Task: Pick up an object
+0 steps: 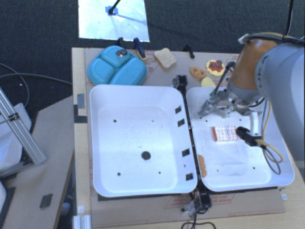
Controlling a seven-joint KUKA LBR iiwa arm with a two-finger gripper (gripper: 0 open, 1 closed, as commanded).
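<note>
Nothing lifted yet — the pick is not done.

The gripper (215,107) hangs low in the right bin (267,175), just up-left of the red-and-white packet (224,133) lying flat on the floor — whether it is clenched or released I cannot tell. An orange piece (202,165) lies by the divider; closing and lifting remain.

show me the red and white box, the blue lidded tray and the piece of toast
red and white box (224,133), camera view, middle of its top face
blue tray (116,67), camera view, middle of its lid
toast (165,58), camera view, middle of the slice
</note>
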